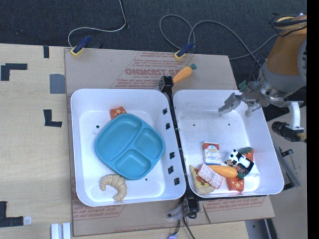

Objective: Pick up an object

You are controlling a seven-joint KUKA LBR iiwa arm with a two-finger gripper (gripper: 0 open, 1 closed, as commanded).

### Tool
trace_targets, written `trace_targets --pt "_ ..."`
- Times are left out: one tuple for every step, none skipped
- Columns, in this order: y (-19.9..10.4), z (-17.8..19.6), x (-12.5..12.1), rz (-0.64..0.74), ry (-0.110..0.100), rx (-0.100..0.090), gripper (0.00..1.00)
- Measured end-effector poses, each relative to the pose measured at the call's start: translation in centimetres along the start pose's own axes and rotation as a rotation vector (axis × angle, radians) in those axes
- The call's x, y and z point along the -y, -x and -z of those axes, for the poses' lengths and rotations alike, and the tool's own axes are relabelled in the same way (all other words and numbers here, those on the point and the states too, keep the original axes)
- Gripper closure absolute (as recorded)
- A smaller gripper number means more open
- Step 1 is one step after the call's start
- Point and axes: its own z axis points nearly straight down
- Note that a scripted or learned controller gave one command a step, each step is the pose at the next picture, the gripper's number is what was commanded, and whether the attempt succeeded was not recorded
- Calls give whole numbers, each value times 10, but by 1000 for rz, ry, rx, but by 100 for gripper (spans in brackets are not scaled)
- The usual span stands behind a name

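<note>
The gripper (240,105) hung over the far part of the right bin (199,103), near its right wall, and its two fingers were spread apart with nothing between them. The floor of the bin right under it was bare. The things to pick from lay in a little heap at the near end of that same bin, well apart from the gripper and closer to the camera. There was a small carton (212,152) lying flat, an orange carrot (224,171) just beside it, a black and white panda toy (240,160) touching the carrot's right end, and a flat snack packet (207,177) at the front. The carton looked like the best one to try. It seemed light and stiff, with straight sides, so the fingers could likely pinch it across its narrow width. The carrot looked smooth and round and might slip or roll. The packet looked thin and floppy and hard to get under. In the left bin (79,133) sat a blue tray (129,146), a croissant (113,185) in front of it, and a small red thing (117,112) peeking out behind it.
</note>
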Motion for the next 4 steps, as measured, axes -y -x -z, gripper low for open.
trace_targets --pt "-57 -121 -3 1 -5 -2 0" --pt "-67 -130 43 0 6 2 0" --pt "-51 -130 45 1 7 0 0" --pt "-18 44 79 -1 4 2 0"
